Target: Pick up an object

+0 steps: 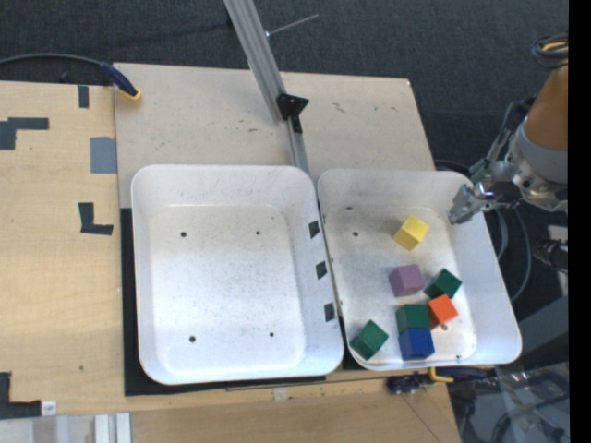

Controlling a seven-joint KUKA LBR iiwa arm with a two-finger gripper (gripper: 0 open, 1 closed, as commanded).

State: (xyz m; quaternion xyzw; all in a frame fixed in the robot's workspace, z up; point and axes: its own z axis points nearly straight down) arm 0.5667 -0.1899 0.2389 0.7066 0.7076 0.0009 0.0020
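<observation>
Blocks [417,314] crowd the right bin [489,275]; the hand [464,206] is too blurred to tell its grip.

Seven small blocks lie in the right bin [480,247], all resting on its floor. A yellow block [411,232] sits alone, turned cornerwise, with a purple block [405,280] below it at about 6 o'clock. The rest crowd the bin's near end: a dark green block [447,283] at 3 o'clock from the purple one, an orange block [443,310] touching it below, a green block [413,317] above a blue block [416,342], and another green block [370,338] apart at 9 o'clock.
</observation>
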